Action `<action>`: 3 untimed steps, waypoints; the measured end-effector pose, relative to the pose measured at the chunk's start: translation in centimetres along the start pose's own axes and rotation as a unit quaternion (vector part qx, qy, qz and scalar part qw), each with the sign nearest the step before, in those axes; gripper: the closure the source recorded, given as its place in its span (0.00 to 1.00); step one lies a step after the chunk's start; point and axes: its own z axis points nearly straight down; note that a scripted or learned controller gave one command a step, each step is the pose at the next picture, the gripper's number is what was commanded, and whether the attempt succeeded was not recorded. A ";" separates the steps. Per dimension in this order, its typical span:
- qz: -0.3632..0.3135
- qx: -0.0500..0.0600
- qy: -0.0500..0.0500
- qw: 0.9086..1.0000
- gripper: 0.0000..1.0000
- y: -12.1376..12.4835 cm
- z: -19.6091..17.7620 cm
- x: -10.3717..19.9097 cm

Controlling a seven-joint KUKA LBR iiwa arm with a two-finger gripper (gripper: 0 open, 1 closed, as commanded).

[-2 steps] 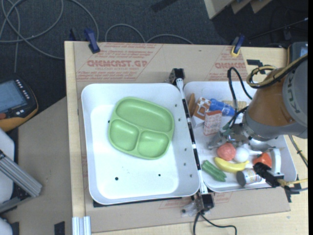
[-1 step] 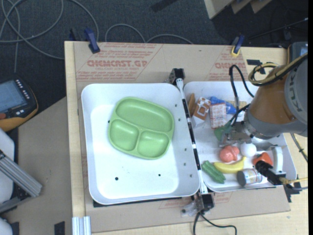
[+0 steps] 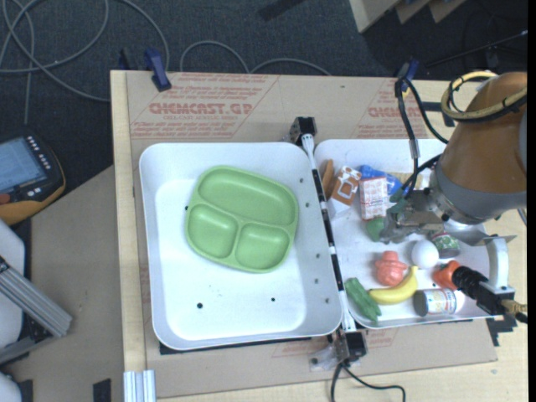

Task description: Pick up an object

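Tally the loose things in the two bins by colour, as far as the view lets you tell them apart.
Green: 2, plate, pepper
Yellow: 1, banana
White: 2, egg, bottle
Red-pink: 1, fruit
Brown: 1, packet
Red and white: 1, carton
Total: 8 told apart; more lie partly hidden under the arm.

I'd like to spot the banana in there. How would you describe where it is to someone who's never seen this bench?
Look at the right-hand white bin, the one crowded with toy food. Near its front edge lies the banana, just below a reddish round fruit and beside a green vegetable. It is the only yellow, curved piece there.
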 end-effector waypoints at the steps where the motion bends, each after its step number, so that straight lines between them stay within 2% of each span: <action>1: 0.000 0.000 0.000 1.000 0.00 0.0 0.0 0.0; 2: 0.001 0.002 0.000 1.000 0.00 -0.7 6.2 -4.9; 3: 0.001 0.001 0.000 1.000 0.00 -0.6 13.8 -4.8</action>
